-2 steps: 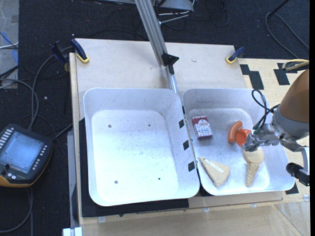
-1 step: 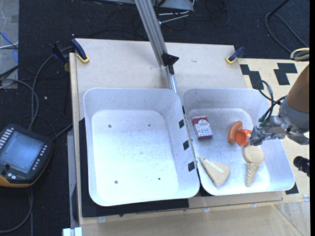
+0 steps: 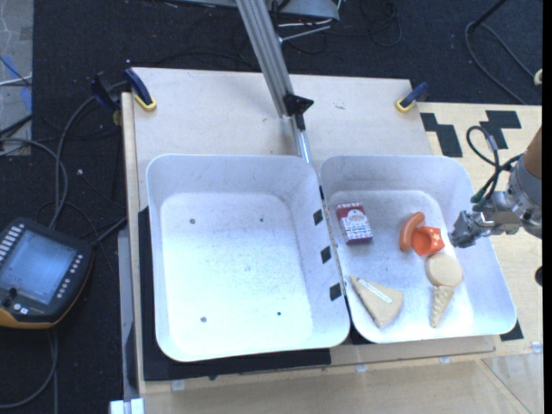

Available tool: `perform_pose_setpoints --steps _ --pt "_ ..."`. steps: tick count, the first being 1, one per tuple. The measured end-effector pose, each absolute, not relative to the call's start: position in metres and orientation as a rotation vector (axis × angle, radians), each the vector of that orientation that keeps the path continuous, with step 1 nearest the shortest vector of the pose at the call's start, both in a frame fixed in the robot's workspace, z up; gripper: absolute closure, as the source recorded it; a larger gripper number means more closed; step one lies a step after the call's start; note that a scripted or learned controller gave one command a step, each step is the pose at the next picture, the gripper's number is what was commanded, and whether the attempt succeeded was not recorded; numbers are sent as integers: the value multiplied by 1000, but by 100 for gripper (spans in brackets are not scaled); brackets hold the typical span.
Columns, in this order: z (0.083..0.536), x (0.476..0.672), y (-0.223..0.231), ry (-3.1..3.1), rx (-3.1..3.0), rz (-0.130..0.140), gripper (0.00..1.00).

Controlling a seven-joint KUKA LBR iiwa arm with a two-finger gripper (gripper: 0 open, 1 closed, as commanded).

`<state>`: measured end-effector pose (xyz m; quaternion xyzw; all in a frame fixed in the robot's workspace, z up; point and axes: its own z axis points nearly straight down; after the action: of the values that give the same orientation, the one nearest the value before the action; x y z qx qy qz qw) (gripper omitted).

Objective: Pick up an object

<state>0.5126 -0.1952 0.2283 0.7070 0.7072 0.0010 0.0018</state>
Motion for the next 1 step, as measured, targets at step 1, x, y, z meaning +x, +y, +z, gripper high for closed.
perform_pose_setpoints --steps 1 --pt "281 513 -195 2219 2218 4 100"
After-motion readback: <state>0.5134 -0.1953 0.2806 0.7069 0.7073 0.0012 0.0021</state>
